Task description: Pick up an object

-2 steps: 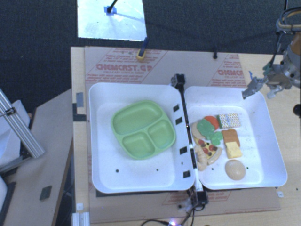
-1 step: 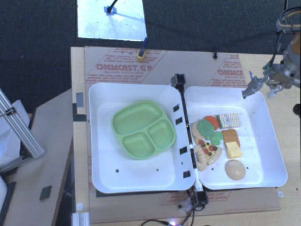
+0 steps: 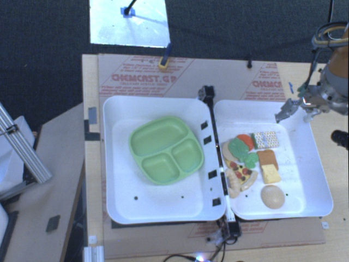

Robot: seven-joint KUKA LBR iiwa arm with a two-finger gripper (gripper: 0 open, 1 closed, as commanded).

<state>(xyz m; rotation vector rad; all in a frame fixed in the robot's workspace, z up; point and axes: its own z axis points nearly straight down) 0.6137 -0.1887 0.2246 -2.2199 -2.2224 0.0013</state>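
Nearest in the right bin [image 3: 316,162] sits a tan egg [image 3: 272,196], then a pizza slice [image 3: 241,173] beside a yellow cheese block [image 3: 270,173] and brown toast [image 3: 267,158], with green broccoli [image 3: 239,148], a red tomato [image 3: 246,140] and a speckled cracker box [image 3: 265,140] behind them, all clustered in the bin's left half. The left bin [image 3: 117,146] holds a green divided tray [image 3: 165,149] on the desk [image 3: 60,141]. Farthest, the hand [image 3: 286,112] hovers over the right bin's back right corner, well apart from the food, holding nothing; fingers open or shut, cannot tell.
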